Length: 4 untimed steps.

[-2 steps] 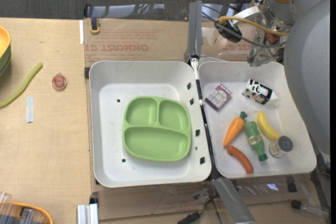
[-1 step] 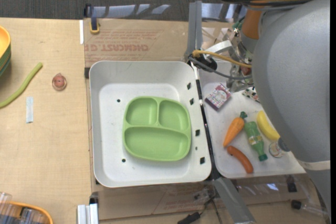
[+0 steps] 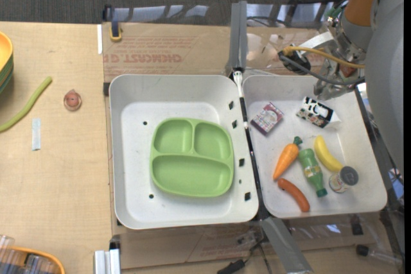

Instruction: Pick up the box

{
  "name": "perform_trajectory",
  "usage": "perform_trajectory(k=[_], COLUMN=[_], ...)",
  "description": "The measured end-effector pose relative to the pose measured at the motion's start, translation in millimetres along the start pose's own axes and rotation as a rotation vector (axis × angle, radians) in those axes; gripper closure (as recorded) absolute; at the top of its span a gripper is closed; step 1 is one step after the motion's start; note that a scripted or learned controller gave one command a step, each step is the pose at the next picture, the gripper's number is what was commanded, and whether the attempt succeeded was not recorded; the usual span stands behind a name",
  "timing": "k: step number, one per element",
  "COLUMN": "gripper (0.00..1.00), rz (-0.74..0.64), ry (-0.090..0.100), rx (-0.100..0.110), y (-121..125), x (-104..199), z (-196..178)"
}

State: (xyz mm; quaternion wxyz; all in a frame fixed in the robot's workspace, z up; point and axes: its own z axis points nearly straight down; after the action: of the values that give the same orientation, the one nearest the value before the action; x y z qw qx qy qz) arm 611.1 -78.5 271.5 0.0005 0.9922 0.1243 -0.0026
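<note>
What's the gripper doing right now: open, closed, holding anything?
Gripper: cannot be told; it sits just above the box in the right bin.

You have a light wooden table (image 3: 58,189) with two shallow white bins side by side on it. The left bin (image 3: 128,157) and the right bin (image 3: 366,196) meet at a hinged edge, both resting on a flattened cardboard sheet (image 3: 167,51). Left of the bins, directly on the wood, lie a long green bean (image 3: 29,106), a small pink round piece (image 3: 72,100) and a small pale strip (image 3: 36,135). A yellow bowl (image 3: 4,64) sits at your far left edge.
</note>
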Motion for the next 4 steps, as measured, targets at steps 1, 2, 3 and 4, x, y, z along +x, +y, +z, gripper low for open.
perform_trajectory(k=[1, 2, 3, 4], gripper=[1.00, 1.00, 1.00, 1.00], rz=[-0.166, 0.055, -0.019, 0.050], ry=[0.000, 0.002, 0.002, -0.001], rx=[0.000, 0.001, 0.000, 0.001], y=[-20, -59, -27, -28], x=[48, 41, 41, 17], z=[25, 80, 0, 76])
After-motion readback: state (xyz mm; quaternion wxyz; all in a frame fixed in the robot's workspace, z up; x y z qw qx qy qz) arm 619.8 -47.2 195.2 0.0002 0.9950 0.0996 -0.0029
